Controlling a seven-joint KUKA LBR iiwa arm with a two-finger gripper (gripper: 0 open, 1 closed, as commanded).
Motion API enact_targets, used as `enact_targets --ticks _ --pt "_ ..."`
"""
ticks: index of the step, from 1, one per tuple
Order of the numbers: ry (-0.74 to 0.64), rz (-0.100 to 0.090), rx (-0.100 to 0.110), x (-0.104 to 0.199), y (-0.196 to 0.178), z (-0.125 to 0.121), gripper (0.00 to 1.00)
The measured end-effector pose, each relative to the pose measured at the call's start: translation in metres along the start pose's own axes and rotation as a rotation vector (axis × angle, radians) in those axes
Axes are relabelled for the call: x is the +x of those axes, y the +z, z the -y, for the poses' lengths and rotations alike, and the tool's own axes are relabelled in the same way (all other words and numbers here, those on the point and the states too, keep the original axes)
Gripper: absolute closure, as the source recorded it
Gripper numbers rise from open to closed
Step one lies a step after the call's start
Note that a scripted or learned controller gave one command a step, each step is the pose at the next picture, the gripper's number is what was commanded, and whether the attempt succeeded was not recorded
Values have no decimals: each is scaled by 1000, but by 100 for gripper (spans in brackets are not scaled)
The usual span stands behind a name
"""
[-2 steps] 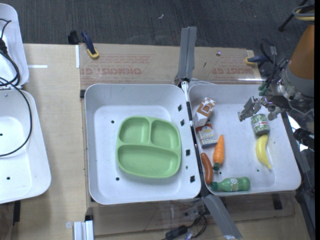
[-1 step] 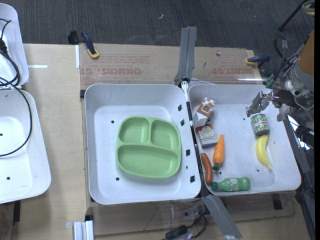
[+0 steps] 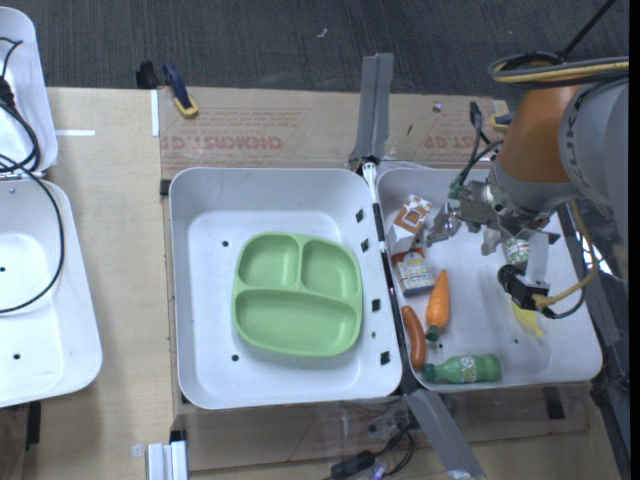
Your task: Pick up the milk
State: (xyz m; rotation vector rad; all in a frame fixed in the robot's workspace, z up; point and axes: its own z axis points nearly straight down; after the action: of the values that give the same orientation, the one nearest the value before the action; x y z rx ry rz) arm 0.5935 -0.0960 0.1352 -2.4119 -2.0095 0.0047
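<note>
While my gripper (image 3: 440, 226) hangs at centre right over the right bin (image 3: 570, 353), finger state undeterminable, the milk carton (image 3: 411, 272) lies below it near the bin's left wall. Grasp and lift remain.

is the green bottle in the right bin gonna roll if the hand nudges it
Probably. The green plastic bottle lies on its side with a rounded body, so a sideways push would likely roll it. It rests by the white right bin's front wall, which may stop it.
</note>
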Motion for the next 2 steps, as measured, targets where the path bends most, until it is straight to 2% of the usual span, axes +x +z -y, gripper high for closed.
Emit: enact_targets --ticks 1,2 --pt "-57 0 -3 72 -57 -37 0" --pt "-58 3 -3 71 -65 -37 100"
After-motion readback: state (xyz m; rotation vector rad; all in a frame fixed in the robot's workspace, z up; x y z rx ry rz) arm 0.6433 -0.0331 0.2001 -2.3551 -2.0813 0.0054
